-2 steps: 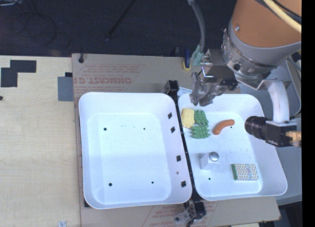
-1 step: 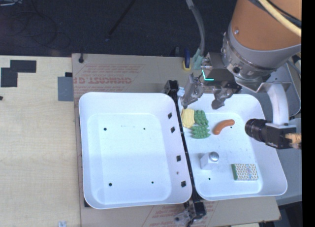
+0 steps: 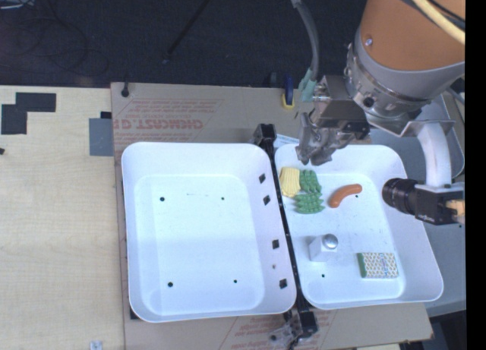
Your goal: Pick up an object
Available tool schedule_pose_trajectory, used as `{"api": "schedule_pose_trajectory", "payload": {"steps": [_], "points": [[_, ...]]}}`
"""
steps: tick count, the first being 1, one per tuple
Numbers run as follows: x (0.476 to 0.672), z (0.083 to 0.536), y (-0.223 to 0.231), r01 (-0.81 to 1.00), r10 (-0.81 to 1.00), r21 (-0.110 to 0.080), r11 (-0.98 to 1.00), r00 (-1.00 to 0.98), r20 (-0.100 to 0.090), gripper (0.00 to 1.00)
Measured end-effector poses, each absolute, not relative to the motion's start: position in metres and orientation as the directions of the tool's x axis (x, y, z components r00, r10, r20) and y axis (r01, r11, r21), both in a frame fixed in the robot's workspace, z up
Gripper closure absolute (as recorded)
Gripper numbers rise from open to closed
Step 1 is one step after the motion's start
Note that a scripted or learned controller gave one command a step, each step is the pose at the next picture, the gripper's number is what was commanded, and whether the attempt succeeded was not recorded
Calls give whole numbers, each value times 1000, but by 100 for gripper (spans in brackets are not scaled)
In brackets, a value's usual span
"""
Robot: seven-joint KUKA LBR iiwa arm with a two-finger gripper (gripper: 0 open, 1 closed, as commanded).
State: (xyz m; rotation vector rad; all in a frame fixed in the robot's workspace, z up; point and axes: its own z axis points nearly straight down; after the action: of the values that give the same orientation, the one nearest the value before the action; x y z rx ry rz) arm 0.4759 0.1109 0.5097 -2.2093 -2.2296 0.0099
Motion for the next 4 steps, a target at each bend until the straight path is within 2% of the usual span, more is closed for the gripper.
{"api": "schedule_pose_trajectory", "payload": {"steps": [2,3,4], "points": [[477,528,112,1000,1000,-15,23,-23,-4,100],[477,528,112,1000,1000,-16,24,-24,-4,0],[477,537,113,999,1000,-19,30,-30,-5,100]]}}
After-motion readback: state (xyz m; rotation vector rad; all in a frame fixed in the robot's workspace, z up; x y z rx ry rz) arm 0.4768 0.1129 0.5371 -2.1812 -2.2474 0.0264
